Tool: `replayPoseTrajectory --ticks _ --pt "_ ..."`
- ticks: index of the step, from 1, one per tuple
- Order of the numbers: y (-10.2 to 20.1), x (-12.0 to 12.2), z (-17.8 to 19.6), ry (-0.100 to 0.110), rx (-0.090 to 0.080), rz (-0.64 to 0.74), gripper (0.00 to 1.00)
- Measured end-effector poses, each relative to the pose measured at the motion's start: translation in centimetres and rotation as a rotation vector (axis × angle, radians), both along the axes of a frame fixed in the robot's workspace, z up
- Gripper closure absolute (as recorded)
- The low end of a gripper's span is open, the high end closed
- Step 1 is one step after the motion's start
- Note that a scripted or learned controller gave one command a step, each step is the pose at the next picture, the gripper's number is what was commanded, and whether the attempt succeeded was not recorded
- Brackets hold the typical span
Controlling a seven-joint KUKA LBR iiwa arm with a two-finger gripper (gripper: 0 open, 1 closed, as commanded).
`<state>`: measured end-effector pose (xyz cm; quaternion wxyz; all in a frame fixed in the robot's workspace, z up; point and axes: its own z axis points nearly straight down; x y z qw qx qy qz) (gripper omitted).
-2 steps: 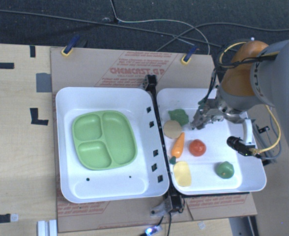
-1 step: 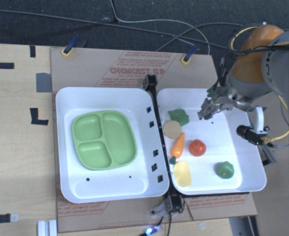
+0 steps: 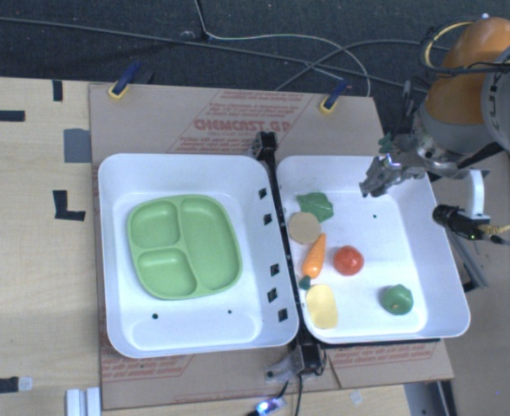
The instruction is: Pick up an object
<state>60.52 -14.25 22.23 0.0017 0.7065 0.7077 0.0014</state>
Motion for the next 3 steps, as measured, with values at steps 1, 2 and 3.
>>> replayPoseTrajectory --ticks 1,2,3 --pt "6.2 -1.0 -0.2 0.006 0.002 0.005 1.00" --pt "11.6 -1.6 0.8 0.006 0.003 0.005 1.00" --pt "17.0 -2.8 0.9 0.007 0.002 0.005 1.00"
